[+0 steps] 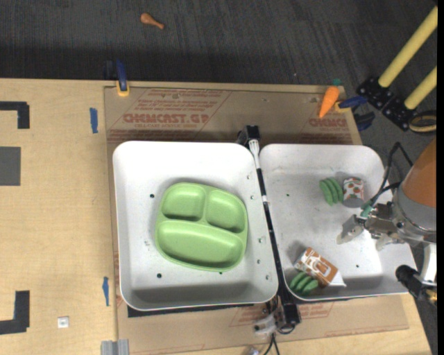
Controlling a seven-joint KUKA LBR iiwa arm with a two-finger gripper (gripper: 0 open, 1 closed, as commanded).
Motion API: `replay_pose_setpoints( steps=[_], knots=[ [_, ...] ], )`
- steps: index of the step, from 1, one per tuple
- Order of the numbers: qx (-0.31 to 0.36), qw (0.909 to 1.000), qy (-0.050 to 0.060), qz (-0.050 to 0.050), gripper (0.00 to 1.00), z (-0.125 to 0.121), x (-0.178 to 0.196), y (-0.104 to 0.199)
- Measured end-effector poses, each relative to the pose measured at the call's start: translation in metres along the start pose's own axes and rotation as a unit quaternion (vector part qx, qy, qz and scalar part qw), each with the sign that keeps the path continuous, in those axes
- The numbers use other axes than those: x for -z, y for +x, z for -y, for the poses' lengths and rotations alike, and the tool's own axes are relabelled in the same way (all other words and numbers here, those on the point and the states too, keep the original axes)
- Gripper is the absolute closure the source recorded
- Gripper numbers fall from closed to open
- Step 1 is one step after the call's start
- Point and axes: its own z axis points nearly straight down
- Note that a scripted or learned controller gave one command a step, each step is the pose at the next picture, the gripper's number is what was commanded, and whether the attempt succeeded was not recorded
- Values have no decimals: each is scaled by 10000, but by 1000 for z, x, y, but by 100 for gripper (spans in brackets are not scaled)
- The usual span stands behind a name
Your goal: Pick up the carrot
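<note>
- Camera view, nearest edge: a small orange-and-white carton (318,267) lay at the front of the right bin (305,159), partly over a green ribbed item (301,282) that touched it from below.
- Camera view, right bin: a second green ribbed item (331,191) sat near the far wall, just beside a small white-and-red packet (353,188). The bin's middle floor was bare.
- Camera view, tool: the gripper (349,231) reached in from the right, low over the right bin, between the two pairs of items and apart from both. Its fingers stood spread and released, with nothing between them. The orange-banded wrist (423,184) sat at the bin's right wall.
- Camera view, task object: the carrot (329,100) lay outside both bins, on the cardboard sheet (166,114) behind the right bin's far corner, close to a blue clamp (352,102). It was well apart from the gripper.
- Camera view, left bin (128,208): a green divided tray (203,225) lay flat in the middle, probably staged as a distractor.
- Camera view, floor: a small orange object (151,21) lay on the dark carpet beyond the bench; its identity could not be determined.
- Judgement: the pick had not been made. The open tool would need to clear the far wall to reach the carrot, and the nearby clamp could obstruct a grasp.
</note>
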Motion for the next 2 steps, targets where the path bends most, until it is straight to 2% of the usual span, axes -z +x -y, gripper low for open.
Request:
replay_pose_setpoints(
  steps=[1,2],
  knots=[
    [-1616,9869,4,-2,0,12,-15,52],
    [-1621,9868,-6,-5,100,11,-5,52]
  ],
)
